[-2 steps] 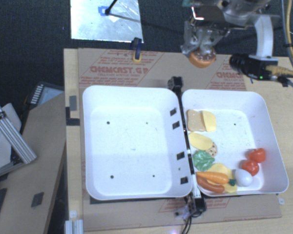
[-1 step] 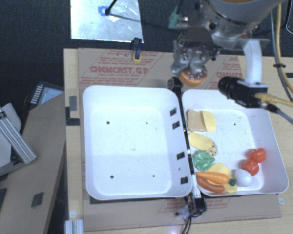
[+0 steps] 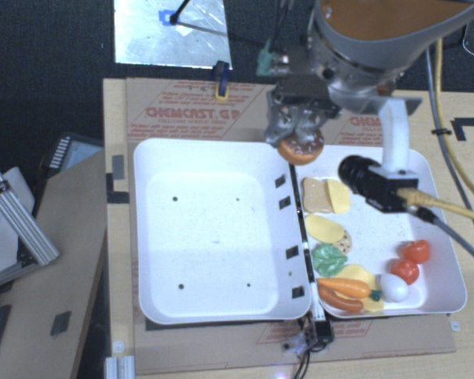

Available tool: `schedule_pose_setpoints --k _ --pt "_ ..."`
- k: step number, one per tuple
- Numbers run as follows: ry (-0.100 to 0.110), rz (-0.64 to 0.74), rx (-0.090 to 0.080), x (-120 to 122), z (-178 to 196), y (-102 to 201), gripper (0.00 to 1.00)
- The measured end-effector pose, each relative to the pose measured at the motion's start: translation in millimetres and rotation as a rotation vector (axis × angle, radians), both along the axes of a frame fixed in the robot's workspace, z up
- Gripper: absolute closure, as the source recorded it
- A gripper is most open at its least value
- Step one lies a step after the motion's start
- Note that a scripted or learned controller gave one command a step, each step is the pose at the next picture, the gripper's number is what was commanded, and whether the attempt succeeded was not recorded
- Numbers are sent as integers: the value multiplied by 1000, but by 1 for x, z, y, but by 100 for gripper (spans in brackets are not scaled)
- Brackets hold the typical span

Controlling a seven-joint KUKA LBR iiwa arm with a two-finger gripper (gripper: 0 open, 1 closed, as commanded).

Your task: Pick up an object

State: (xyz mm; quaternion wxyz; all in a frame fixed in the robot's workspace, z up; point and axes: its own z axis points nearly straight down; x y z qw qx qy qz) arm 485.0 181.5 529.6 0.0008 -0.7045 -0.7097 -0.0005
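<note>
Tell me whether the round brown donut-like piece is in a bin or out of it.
Out. The brown donut-like piece sits between the fingers of the gripper, raised above the back rim where the two white bins meet.

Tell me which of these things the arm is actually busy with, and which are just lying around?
Part of the job:
- the claw
- the brown doughnut held between its fingers, above the bins' far edge

Just lying about, in the right bin:
- bread slice
- carrot
- white egg
- two tomatoes
- green leafy piece
</note>
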Motion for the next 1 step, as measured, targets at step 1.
schedule_pose_setpoints --k 1 --pt "-3 -11 -2 2 6 -54 100"
